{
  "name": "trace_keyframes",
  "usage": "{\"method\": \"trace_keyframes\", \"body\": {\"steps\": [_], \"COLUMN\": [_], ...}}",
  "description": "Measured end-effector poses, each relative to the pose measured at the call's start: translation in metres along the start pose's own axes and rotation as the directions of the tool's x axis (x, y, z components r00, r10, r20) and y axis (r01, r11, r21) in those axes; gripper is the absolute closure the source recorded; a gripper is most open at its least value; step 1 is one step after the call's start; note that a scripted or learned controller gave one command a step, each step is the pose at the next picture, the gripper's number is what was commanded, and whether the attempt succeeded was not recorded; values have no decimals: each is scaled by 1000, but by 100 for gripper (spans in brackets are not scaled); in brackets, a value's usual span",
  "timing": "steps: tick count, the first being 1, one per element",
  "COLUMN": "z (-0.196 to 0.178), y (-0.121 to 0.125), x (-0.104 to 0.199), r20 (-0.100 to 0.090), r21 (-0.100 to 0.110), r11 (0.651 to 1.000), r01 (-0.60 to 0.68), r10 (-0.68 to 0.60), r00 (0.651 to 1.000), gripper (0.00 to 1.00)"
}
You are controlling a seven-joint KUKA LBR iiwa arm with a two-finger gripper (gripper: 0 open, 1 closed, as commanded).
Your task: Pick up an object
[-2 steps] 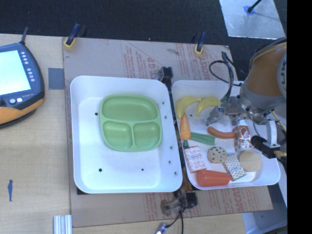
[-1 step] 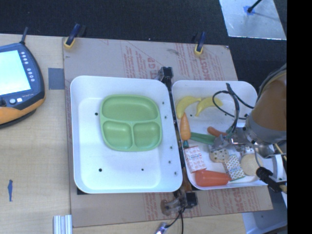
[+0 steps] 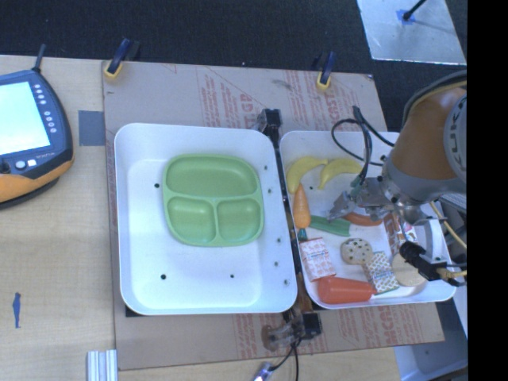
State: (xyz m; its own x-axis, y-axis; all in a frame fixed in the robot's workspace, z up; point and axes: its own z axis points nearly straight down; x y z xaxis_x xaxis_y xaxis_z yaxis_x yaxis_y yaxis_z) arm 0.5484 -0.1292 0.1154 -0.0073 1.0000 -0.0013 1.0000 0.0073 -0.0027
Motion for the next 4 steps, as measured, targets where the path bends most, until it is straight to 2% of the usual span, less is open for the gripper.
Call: {"method": "trace_keyframes", "body": {"steps": [1, 2, 3, 4], "z": [24, 24, 16, 24], "y": [61, 27, 56, 11], "x": [29, 13, 34, 7], "r20": [0, 1, -1, 1], "r21": [0, 2, -1, 2], "r11": [1000, 1000, 1000, 1000], "r01": [-1, -1, -3, -1], "r10": [1, 1, 3, 1], "r00": [1000, 1000, 1000, 1000], "gripper": [0, 0, 0, 0]}}
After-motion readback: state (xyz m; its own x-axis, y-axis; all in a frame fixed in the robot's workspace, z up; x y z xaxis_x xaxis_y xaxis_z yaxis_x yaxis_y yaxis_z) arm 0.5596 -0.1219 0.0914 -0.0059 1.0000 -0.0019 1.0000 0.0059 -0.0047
